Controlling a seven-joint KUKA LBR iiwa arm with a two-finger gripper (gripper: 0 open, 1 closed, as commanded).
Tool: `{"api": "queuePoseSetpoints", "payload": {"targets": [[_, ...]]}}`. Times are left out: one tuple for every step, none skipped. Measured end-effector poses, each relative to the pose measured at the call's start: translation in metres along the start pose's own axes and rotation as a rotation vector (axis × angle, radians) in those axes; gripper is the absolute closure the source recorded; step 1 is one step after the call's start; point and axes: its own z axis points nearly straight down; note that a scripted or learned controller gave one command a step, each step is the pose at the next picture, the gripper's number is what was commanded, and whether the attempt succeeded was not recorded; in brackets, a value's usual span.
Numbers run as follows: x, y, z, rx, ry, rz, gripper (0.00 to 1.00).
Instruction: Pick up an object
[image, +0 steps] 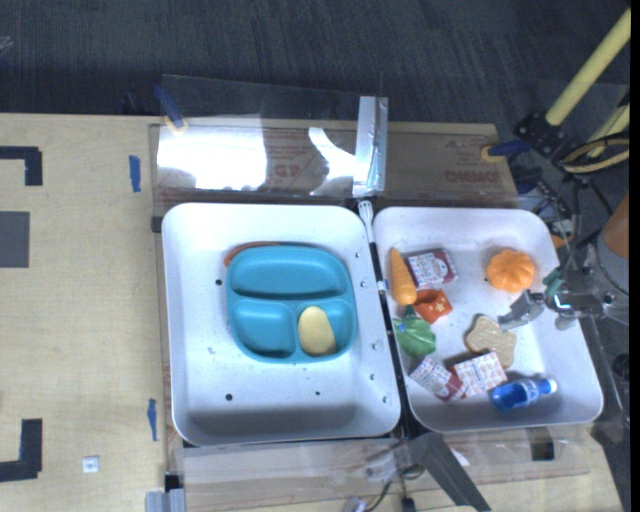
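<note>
- Hand (532, 304) hangs at about 3 o'clock of the right bin, over its right rim, with nothing visible between its metal tips; whether those tips are spread or closed I cannot tell from this slant.
- Counter (70, 330) carries two white bins side by side: the left bin (190, 250) and the right bin (470, 225).
- Left bin holds a blue divided tray (270, 300), and a pale yellow lemon (317, 330) sits in the tray's 5 o'clock compartment.
- Right bin holds the loose clutter, any piece of which could serve as the task's object:
  - an orange pumpkin (512, 270) at 1 o'clock, just beside the hand;
  - a slice of bread (490, 340) near the bin's middle, toward 4 o'clock, just below the hand;
  - a blue bottle (520, 392) lying on its side at 5 o'clock;
  - red-and-white packets (478, 373) at 6 o'clock;
  - a carrot (401, 277) along the left wall at 10 o'clock;
  - a green vegetable (417, 335) at 8 o'clock.
- Progress, as I judge it: the pick is not yet done. Every item lies on a bin floor. What remains is choosing a target, closing on it, and lifting; pumpkin and bread look nearest.
</note>
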Motion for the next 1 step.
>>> {"api": "queuePoseSetpoints", "payload": {"targets": [[-0.0063, 0.0402, -0.0735, -0.007, -0.003, -0.133, 0.00]]}}
